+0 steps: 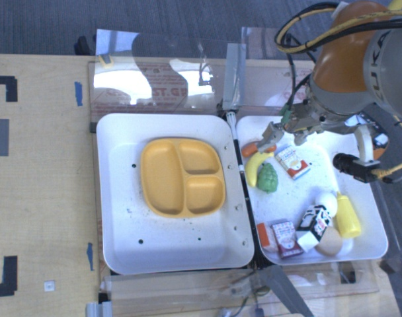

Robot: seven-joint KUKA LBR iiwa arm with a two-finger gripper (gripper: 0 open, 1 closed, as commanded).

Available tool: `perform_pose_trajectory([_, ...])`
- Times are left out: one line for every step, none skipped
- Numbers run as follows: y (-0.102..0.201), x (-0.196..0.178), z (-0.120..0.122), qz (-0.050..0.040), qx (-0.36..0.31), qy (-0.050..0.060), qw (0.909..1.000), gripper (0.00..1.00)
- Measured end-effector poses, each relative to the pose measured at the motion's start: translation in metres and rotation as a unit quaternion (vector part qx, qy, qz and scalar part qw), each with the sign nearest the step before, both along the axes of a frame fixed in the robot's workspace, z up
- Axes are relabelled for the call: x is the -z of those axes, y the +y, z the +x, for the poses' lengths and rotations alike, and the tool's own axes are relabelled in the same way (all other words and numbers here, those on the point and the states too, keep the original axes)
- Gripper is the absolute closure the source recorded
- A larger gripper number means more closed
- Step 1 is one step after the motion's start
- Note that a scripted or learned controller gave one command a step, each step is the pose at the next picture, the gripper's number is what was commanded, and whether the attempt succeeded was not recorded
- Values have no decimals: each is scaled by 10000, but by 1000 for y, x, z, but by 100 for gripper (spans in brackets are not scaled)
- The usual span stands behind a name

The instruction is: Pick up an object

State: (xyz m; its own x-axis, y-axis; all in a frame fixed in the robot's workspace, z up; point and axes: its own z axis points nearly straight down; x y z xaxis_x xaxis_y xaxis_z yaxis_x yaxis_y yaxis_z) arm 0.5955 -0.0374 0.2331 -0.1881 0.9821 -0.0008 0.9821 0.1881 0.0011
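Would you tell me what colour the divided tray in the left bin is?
Yellow-orange all over; the divided tray shows plainly in the camera view.

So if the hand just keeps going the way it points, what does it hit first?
Probably the orange piece right under the hand, at the right bin's near-left corner; the banana and green item lie just beyond. Depth is unclear.

1. A yellow tray [182, 176] lay in the left bin [115, 230], centre frame.
2. Blue tape [78, 92] marked the bench [36, 197] at upper left.
3. Clear panels [155, 84] stood behind the bins.
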Motion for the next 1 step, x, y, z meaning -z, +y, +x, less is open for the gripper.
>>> perform_pose_trajectory([-53, 50, -17, -1, 492, 34, 9988, 0])
